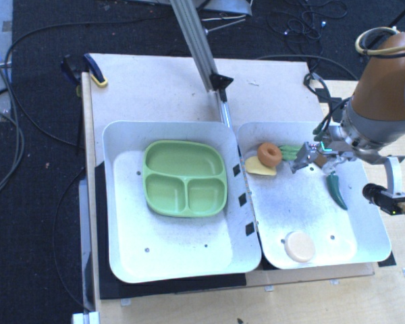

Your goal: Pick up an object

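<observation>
Gripper [304, 159] over right bin [364, 241], doughnut [269, 155] just beside

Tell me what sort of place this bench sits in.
Probably a robotics lab: two white bins holding toy food such as a doughnut, loose cables across dark carpet, and a metal camera pole.

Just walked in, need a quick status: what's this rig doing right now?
The KUKA arm reaches in from the right, its gripper low over the right bin, beside a small green piece. Next to it lie an orange donut on a yellow piece, a green pepper and a pale round disc. Nothing is visibly held. The left bin holds a green divided plate.
</observation>
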